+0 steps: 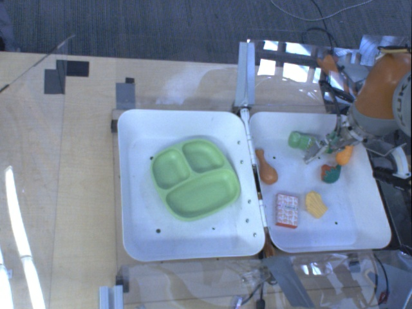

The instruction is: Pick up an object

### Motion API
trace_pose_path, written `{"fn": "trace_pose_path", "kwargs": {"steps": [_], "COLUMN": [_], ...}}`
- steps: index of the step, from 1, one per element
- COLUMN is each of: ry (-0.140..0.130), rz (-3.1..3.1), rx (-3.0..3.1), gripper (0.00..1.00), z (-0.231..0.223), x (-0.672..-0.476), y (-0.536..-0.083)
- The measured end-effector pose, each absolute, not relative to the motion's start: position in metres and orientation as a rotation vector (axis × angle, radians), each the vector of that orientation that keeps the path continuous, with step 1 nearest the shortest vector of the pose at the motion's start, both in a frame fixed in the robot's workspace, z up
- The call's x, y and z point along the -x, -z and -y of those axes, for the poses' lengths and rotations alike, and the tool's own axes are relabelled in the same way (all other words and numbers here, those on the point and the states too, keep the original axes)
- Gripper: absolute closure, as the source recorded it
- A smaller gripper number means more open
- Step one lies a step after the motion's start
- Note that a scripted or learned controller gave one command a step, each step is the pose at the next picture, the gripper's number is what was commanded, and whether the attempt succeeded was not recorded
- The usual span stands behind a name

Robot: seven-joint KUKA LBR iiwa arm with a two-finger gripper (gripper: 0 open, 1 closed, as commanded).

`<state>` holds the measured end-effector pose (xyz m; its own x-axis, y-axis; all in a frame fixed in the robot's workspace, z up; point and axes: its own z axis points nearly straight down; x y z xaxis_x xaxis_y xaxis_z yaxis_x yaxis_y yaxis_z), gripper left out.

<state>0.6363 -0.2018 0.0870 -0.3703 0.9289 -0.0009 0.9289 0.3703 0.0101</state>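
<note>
The right bin point(360, 237) holds several small toys. A green cylinder point(299, 140) lies at its back. An orange piece point(345, 154) and a red and green piece point(331, 173) lie right of the middle. My gripper point(317, 152) is down low in this bin, between the green cylinder and the orange piece. Its thin grey fingers point(311, 156) stand apart, with nothing between them. The grey arm with its orange band point(380, 89) reaches in from the back right. It hides part of the bin's far right corner.
An orange-brown drumstick point(265, 167) lies by the right bin's left wall. A pink packet point(287, 210) and a yellow piece point(315, 205) lie toward its front. The left bin point(135, 237) holds a green divided plate point(194, 179). Cables hang behind the bins.
</note>
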Motion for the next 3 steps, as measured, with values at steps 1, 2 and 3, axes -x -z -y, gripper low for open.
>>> {"fn": "trace_pose_path", "kwargs": {"steps": [1, 2, 3], "ry": [-0.010, -0.007, -0.002], "rz": [-2.599, -2.524, -2.348], "rx": [-1.757, -1.856, -2.083], "gripper": [1.00, 1.00, 1.00], "z": [0.202, 0.118, 0.147], "x": [-0.637, -0.666, -0.670], "y": [-0.096, -0.244, -0.206]}}
